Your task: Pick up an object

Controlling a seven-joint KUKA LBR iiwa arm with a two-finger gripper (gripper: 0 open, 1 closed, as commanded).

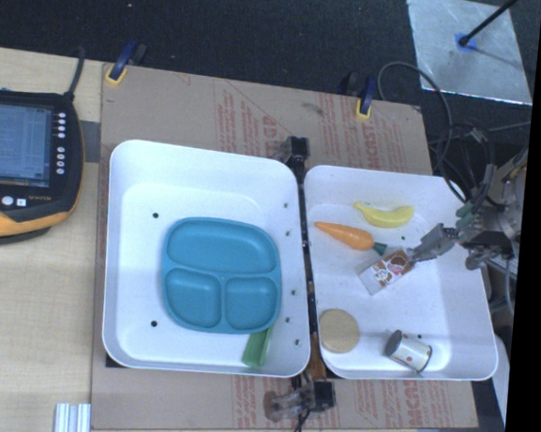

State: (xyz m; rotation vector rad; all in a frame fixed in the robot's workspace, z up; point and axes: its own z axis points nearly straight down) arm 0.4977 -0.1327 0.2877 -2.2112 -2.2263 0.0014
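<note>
While the hand point(435, 242) hovers by the packet point(387, 269), grip state indiscernible, I judge descent comes next.

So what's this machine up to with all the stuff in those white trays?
A robot arm reaches in from the right over the right bin. Its gripper sits just above a small packet, near a carrot and a banana. A round tan disc and a small can lie nearer the front. Nothing looks lifted yet. The left bin holds a blue divided plate and a green item.
</note>
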